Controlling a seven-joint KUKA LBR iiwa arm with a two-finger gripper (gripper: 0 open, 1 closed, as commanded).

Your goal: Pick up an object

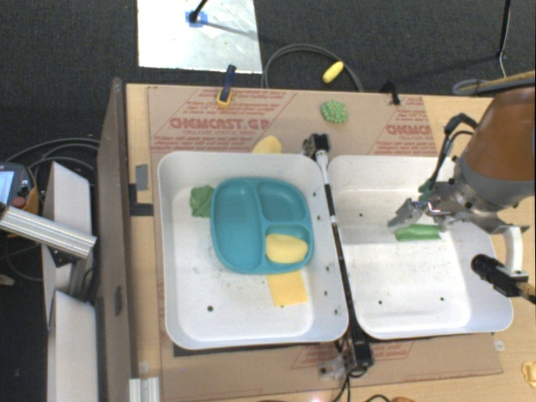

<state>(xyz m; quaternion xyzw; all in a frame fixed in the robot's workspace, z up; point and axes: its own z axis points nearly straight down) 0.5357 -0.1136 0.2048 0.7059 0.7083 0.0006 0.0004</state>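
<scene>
One hand (pixel 416 213) hovers just above the green piece (pixel 417 234), holding nothing.

Reading the brown cardboard sheet (pixel 251 115) under the bins: red block letters along its top edge spell "CHEMCAST", followed by what looks like "GP", just above the left bin (pixel 180 249). Over on the right, above the right bin (pixel 486 308), the same red print shows again on the cardboard, partly cut off by the arm (pixel 502 153), with "CHEMCA" legible. Smaller red lines beneath both marks are too fine to read
</scene>
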